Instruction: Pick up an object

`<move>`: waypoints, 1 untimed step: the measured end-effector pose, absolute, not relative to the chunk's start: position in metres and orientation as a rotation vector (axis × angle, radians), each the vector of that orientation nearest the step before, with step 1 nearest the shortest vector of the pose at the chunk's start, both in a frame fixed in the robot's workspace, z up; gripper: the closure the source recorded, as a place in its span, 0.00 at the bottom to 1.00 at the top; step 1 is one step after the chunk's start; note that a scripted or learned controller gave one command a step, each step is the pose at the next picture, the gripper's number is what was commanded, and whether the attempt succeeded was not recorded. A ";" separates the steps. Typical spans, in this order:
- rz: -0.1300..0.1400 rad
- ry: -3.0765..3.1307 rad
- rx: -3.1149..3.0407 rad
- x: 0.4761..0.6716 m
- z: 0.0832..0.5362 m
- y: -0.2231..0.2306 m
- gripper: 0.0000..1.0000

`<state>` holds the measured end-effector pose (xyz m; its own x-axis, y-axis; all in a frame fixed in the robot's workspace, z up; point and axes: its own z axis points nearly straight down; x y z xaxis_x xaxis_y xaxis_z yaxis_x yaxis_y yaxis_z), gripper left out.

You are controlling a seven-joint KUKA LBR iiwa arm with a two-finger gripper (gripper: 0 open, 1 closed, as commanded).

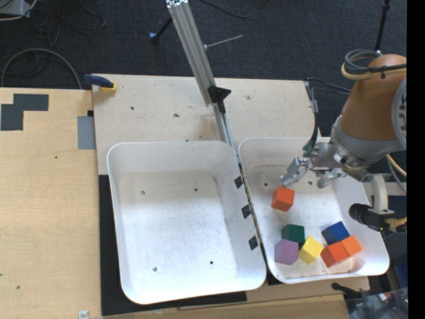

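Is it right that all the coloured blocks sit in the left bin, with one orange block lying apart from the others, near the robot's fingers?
Not quite: the blocks are in the right bin, not the left bin. The camera view shows this. The rest holds: the orange block lies apart from the cluster of other blocks, just below the fingers.

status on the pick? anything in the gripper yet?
Done: the gripper is over the right bin, fingers spread. In hand: nothing; it sits just above and right of the orange cube, which looks to be resting on the bin floor. Left: close on a cube and lift. The other cubes lie clustered at the near end.
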<state>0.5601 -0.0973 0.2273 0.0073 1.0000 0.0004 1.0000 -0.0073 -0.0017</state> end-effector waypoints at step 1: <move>0.002 -2.223 -2.217 0.593 0.188 -0.063 0.00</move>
<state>0.5930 -0.0630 0.1876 -0.0028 1.0000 0.0002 1.0000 0.0028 -0.0022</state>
